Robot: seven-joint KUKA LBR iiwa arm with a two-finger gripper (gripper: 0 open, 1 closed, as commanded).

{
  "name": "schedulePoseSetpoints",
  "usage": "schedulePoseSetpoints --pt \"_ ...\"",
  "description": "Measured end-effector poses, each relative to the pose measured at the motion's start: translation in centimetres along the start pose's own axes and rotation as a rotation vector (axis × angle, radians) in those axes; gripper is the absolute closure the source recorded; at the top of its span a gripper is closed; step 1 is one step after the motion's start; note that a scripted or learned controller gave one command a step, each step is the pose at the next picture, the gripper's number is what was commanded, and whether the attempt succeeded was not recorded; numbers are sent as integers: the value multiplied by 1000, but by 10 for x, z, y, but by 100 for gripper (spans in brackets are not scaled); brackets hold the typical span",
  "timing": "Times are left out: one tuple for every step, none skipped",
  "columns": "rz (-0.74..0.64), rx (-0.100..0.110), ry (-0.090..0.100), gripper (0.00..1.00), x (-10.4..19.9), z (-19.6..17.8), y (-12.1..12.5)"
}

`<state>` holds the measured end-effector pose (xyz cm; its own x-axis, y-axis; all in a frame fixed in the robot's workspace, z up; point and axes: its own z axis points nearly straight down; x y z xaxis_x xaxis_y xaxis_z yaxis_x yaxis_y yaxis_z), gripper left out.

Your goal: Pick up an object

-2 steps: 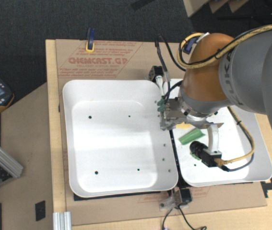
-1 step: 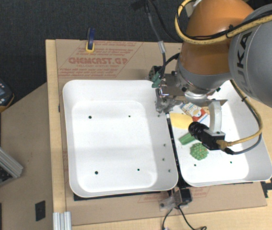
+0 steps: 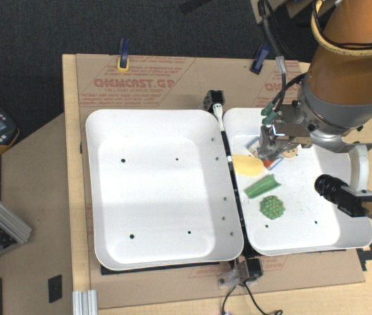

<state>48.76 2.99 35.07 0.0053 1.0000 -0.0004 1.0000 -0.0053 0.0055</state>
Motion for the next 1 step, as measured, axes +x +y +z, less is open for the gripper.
schedulePoseSetpoints --pt "-6 2 0 100 4 -7 2"
